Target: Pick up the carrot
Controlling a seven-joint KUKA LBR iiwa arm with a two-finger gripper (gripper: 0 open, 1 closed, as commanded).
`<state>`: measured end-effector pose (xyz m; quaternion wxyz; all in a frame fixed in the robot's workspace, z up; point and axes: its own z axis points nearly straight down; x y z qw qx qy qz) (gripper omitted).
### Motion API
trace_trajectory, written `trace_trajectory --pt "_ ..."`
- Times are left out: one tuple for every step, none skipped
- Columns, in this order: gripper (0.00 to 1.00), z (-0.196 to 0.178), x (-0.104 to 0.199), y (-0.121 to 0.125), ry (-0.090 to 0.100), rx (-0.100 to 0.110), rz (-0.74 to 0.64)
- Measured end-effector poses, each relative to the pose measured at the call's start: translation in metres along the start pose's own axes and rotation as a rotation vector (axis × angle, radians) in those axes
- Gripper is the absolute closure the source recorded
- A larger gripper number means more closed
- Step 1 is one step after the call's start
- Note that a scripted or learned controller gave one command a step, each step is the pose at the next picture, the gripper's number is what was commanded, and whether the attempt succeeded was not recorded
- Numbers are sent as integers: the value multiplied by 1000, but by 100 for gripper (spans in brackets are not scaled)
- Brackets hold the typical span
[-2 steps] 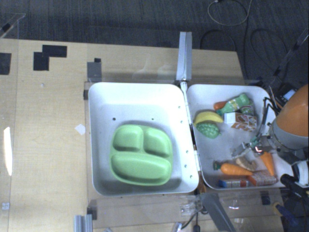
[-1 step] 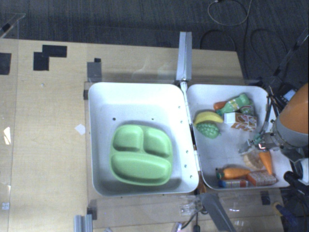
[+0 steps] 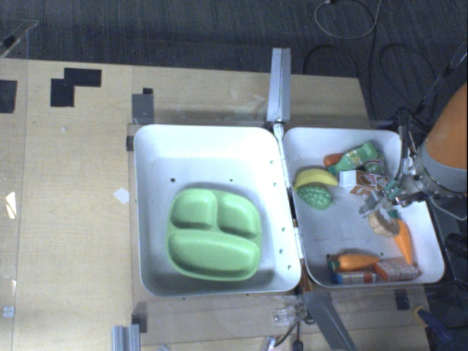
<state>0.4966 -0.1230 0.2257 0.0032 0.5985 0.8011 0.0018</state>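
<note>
Honestly, the carrot (image 3: 404,242) looks light, stiff and slick, tapered; best pinched across its thick middle. The tool (image 3: 382,205) hovers just beside it, grip state unclear.

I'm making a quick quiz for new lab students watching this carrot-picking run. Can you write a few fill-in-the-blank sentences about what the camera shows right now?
1. The green divided plate lies in the ____ bin.
2. The carrot lies in the right bin, near its ____ wall.
3. The plate has ____ compartments.
4. The hand is over the ____ bin.

Missing words: left; right; three; right
</note>
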Motion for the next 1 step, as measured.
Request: trace_trajectory --pt "100 -35 55 9 0 -1 -220"
